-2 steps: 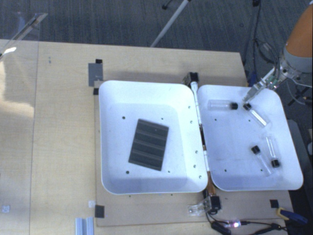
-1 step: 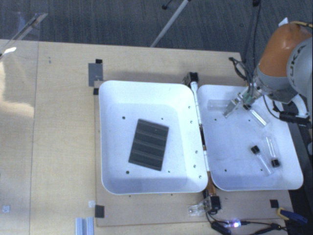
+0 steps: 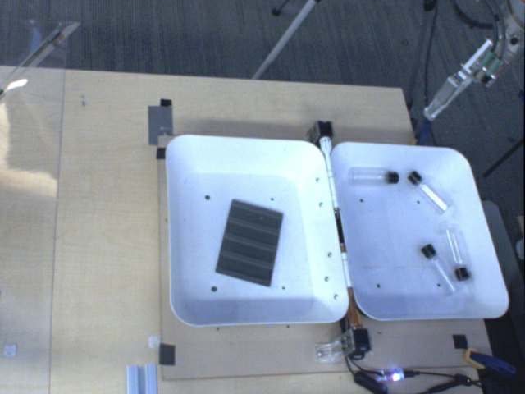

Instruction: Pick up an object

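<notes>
A: Step? Approach not begun, by my read. Gripper point(image 3: 474, 66) sat at approx 1 o'clock of frame, off past the bench corner, well apart from both bins. Can't tell how it was set; too small and blurred. Nothing seen in its grasp.

B: Candidates?

A: Left shallow white plastic bin point(image 3: 184, 220) held one dark grey ribbed rectangular slab point(image 3: 250, 242), lying flat near ctr, long axis tilted toward 1 o'clock. Right shallow white plastic bin point(image 3: 484, 220) held four clear plastic tubes w/ black caps: one point(image 3: 371, 176) at 11 o'clock, one point(image 3: 428, 190) at 12, two more point(image 3: 454, 254) point(image 3: 437, 264) near 4 o'clock, just beside each other.

B: Next move?

A: Judgement only: arm needs to swing in over a bin and descend. Tubes are closer to it but round and clear, likely to roll. Slab is flat and wide, prob. needs an edge-on pinch across its short side.
</notes>
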`<act>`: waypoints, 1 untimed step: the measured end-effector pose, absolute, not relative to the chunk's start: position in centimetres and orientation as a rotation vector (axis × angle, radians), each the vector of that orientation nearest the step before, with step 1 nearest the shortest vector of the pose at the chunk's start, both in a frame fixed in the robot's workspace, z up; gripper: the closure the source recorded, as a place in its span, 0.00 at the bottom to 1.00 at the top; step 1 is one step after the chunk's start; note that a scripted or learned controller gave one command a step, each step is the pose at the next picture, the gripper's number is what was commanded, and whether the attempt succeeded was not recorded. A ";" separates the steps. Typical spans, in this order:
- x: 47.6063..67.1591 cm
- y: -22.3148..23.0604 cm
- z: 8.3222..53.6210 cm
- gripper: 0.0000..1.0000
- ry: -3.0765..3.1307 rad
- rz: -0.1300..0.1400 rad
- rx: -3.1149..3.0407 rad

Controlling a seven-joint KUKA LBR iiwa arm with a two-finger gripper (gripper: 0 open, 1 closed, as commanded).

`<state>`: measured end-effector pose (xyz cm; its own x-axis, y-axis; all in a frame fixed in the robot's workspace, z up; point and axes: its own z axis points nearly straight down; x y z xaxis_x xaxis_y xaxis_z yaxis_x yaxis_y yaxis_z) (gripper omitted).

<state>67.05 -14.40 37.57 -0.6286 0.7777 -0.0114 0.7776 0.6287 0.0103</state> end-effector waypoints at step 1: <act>66.1 -20.5 43.9 0.00 2.983 0.001 0.938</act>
<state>66.07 -20.51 43.91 -0.8199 0.5723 -0.0139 0.5723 0.8200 0.0049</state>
